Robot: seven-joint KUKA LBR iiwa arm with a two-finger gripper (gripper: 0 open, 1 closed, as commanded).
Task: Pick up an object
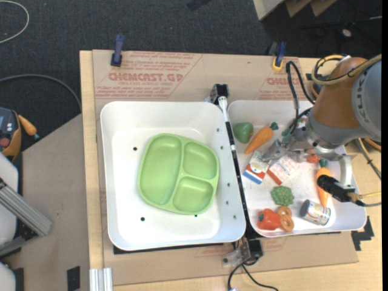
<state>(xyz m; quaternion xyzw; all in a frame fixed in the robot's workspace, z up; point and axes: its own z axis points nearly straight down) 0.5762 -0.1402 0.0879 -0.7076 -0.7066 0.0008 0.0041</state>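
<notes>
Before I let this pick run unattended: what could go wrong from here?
The right bin is crowded: the carrot, small cartons and broccoli lie close together, so a descent may nudge neighbours or catch two. The gripper sits low among them, and cables trail nearby.

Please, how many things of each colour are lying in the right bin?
Green: 2, a pear-like piece and a broccoli
Orange: 2, both carrots
Red: 1, a pepper
Other colours: 4, among them a small can
Total: 9

Dark carpet floor (121,11) surrounds a brown bench (182,77).
</notes>
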